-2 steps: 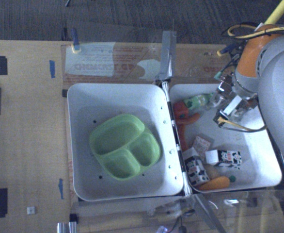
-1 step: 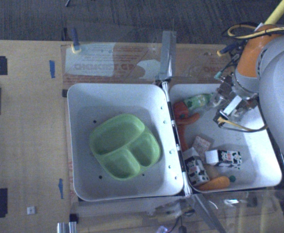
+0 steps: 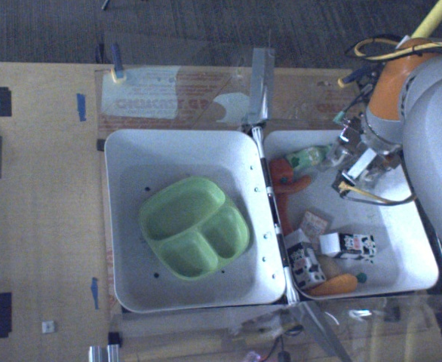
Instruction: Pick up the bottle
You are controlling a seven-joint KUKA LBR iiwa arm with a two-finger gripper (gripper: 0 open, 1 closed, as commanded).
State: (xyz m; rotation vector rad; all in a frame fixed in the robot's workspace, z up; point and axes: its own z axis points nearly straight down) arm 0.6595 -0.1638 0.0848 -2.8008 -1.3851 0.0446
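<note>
The bottle (image 3: 305, 157) is pale green and translucent. It lies on its side near the back wall of the right bin (image 3: 402, 277). My gripper (image 3: 337, 155) is low over the back of that bin, right at the bottle's right end. The grey arm with its orange band reaches in from the upper right and hides the bin's back right corner. Whether the gripper touches the bottle is unclear.
A red and orange toy (image 3: 284, 176) lies just left of the bottle. Toward the front are a small tan box (image 3: 314, 222), two cow-patterned cartons (image 3: 305, 262) (image 3: 354, 245) and a carrot (image 3: 334, 283). The left bin (image 3: 130, 157) holds a green divided plate (image 3: 194, 227).
</note>
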